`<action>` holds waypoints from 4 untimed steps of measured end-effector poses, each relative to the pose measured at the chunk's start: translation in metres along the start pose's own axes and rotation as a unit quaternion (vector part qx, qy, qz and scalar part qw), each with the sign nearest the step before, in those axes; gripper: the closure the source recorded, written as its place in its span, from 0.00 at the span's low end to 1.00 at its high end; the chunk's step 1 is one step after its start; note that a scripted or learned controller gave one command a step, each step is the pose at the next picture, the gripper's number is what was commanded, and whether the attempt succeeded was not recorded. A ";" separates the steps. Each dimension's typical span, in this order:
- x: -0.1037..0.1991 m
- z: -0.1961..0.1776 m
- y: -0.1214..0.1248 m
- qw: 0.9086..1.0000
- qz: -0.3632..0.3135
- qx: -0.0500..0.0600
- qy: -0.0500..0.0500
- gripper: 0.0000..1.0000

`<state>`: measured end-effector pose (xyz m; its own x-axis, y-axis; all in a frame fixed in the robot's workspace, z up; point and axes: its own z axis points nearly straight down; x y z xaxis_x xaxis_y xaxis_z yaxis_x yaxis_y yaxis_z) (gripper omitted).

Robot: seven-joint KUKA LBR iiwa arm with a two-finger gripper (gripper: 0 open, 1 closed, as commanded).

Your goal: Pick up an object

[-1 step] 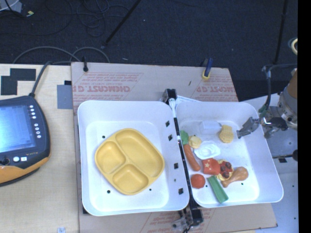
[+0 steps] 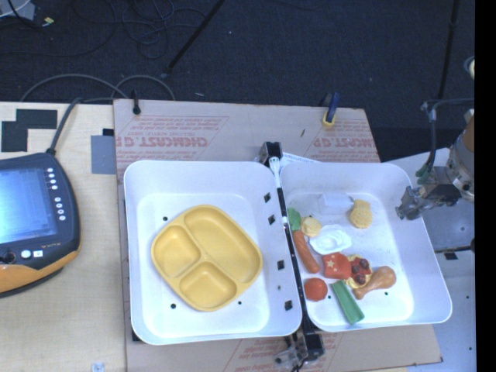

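Observation:
The right bin (image 2: 422,285) holds several toy foods. Among them are a round yellow biscuit (image 2: 359,214), a fried egg (image 2: 332,240), an orange sausage (image 2: 305,252), a red pepper (image 2: 336,265), a tomato (image 2: 315,288), a green cucumber (image 2: 349,301) and a brown drumstick (image 2: 377,280). My gripper (image 2: 411,204) hangs over the right rim of that bin, right of the biscuit and apart from all the food. Nothing shows in it. The left bin (image 2: 143,208) holds a yellow divided plate (image 2: 205,256).
A teach pendant (image 2: 31,215) lies on the bench at far left. Both bins rest on a cardboard sheet (image 2: 232,134) with a blue clamp (image 2: 332,108) at its back edge. Black clips join the bins along the middle divider (image 2: 277,231). Cables run across the dark floor behind.

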<state>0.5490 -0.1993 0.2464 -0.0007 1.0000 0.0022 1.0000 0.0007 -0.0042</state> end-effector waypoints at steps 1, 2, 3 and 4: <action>0.028 -0.108 0.099 1.000 -0.003 -0.010 -0.003 1.00; 0.165 -0.287 0.094 1.000 -0.007 -0.010 0.000 1.00; 0.262 -0.034 0.092 1.000 -0.002 0.008 0.000 1.00; 0.156 0.042 0.060 1.000 0.005 0.005 -0.002 1.00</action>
<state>0.6090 -0.0428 0.2045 0.0093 1.0000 -0.0024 0.9999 -0.0093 -0.0141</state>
